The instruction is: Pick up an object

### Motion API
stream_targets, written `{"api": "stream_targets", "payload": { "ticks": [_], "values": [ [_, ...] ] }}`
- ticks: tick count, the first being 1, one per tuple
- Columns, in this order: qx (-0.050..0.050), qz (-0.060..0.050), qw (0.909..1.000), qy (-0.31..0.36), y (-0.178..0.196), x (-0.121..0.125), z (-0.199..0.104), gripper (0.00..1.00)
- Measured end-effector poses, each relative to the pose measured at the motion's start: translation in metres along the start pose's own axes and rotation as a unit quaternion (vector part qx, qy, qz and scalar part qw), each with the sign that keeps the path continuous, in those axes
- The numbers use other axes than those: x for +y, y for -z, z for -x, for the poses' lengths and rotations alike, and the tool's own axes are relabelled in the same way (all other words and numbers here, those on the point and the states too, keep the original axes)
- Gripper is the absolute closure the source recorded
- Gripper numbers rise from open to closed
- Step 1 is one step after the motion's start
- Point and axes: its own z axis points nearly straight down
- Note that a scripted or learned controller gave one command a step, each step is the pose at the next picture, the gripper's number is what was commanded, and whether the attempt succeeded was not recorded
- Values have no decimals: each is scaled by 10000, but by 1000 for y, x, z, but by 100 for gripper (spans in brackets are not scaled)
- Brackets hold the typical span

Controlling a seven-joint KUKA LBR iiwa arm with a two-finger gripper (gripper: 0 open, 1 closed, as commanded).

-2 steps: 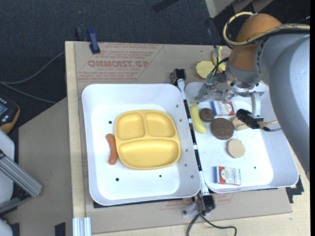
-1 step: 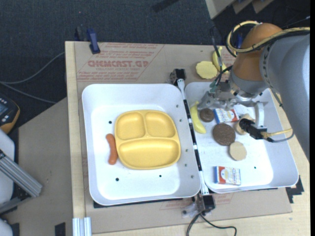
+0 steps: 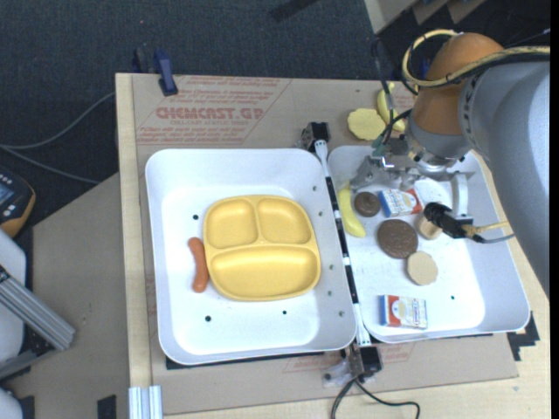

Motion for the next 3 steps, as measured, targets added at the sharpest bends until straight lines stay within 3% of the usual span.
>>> {"api": "stream_targets", "payload": {
  "ticks": [1,2,3],
  "values": [
    [-5,20,10000,-35,2,-78,61,0],
    [-38,40,10000,-7,2,-91,32,0],
    [22,-63,10000,-19,10,-173,1,0]
  ]
}}
